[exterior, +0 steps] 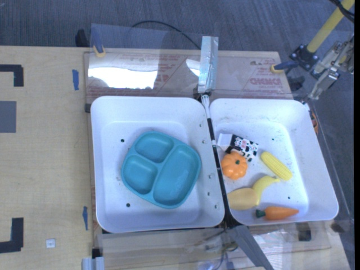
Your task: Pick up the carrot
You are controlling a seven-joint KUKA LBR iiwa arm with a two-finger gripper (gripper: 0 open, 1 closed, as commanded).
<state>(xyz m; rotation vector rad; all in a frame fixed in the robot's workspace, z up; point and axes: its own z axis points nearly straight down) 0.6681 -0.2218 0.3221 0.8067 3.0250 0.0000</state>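
Note:
The carrot (277, 212) is small and orange with a green top at its left end. It lies flat on its side along the front wall of the right bin (292, 112), near the bin's front right corner. Its green end almost touches a pale yellow pear-like fruit (242, 198) to its left. Nothing covers the carrot.
In the right bin there are also a yellow banana (264, 183), a corn cob (276, 165), an orange pumpkin (234, 166) and a black-and-white spotted item (244, 145). The left bin (109, 122) holds a blue divided plate (162, 169). A clamp and a yellow pole (323, 35) stand at the top right.

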